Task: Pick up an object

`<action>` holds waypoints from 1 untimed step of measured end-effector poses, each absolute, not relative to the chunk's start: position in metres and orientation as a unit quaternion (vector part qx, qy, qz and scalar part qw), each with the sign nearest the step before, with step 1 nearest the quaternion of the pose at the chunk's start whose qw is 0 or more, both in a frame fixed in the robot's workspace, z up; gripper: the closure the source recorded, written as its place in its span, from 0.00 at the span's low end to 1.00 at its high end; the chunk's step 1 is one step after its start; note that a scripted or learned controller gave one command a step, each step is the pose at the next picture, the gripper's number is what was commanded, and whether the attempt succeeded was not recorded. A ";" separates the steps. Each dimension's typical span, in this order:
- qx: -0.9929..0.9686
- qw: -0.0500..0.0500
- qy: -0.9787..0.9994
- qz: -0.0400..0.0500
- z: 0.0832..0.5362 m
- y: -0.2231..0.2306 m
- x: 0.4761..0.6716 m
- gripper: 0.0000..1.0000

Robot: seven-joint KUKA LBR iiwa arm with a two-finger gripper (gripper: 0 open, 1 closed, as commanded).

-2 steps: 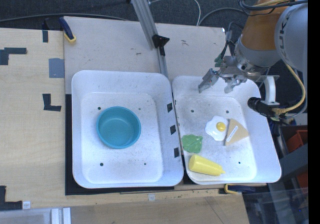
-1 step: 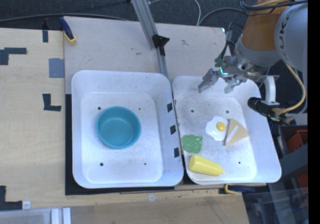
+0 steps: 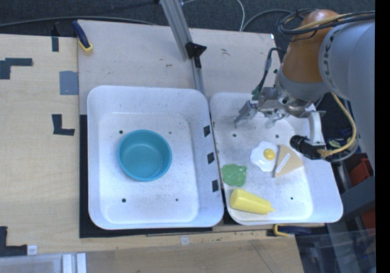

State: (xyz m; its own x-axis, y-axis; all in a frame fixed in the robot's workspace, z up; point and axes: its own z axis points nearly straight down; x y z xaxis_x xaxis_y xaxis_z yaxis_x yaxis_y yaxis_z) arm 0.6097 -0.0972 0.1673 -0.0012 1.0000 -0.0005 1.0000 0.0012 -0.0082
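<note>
Pale surface (image 3: 140, 58) is carrying two bins; I am hovering my end effector (image 3: 261, 114), fingers spread wide and holding nothing, at twelve o'clock of the fried egg (image 3: 265, 156), needing descent.

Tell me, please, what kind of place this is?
Probably a robotics lab bench for picking tests. Two white bins sit side by side, holding toy items such as a fried egg and a blue bowl, and the robot arm reaches over the right bin.
</note>
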 end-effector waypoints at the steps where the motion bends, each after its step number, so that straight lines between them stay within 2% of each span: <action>1: -0.707 0.003 -0.708 0.003 0.102 -0.099 0.606 0.00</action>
